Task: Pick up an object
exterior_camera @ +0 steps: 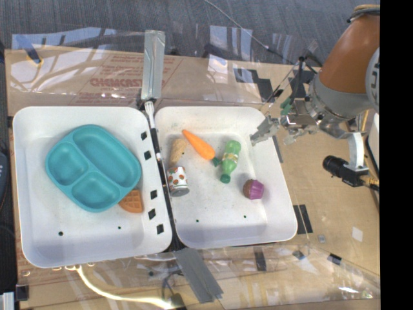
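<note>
1. Objects for picking are all lying in the right bin [193, 228]; the left bin [39, 237] is holding a teal divided plate [90, 166] with a waffle-like piece [131, 203] touching its 5 o'clock edge.
2. Going left to right in the right bin: a tan bread-like piece [177, 149] is sitting just above a small can [178, 181], both near the shared wall; an orange carrot [199, 144] is running from 10 to 4 o'clock; a green bottle [228, 161] is lying nearly end-on toward 6 o'clock, its neck touching or almost touching the carrot tip; a purple fruit [253, 189] is resting apart from the others.
3. Gripper [263, 133] is hovering over the bin's 2 o'clock corner, beside the rim; I cannot tell how its jaws are standing.
4. Judging from there, the bottle is lying closest, toward 8 o'clock, with the purple fruit toward 6 o'clock having the most open floor around it.
5. Rim closeness is limiting room on the right side; the bin's lower middle is offering free space.
</note>
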`<action>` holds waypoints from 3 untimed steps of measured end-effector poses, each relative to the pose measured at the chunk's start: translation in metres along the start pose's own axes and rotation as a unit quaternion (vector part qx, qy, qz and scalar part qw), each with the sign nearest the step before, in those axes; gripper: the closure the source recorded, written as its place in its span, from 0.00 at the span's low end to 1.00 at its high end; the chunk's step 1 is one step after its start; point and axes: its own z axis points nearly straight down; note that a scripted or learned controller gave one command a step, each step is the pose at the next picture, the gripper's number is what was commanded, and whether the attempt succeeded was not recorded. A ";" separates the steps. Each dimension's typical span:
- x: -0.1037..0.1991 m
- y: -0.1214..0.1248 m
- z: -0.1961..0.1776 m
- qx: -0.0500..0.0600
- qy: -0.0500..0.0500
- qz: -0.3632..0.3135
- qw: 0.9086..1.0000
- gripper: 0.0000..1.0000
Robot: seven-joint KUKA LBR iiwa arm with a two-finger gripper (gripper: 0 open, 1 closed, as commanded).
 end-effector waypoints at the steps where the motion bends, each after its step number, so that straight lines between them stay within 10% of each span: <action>1: -0.003 0.048 0.142 0.004 0.001 0.044 0.999 0.00; 2: 0.009 0.084 0.191 -0.001 0.000 0.070 0.998 0.00; 3: 0.043 0.045 0.192 0.002 0.001 0.147 0.989 0.00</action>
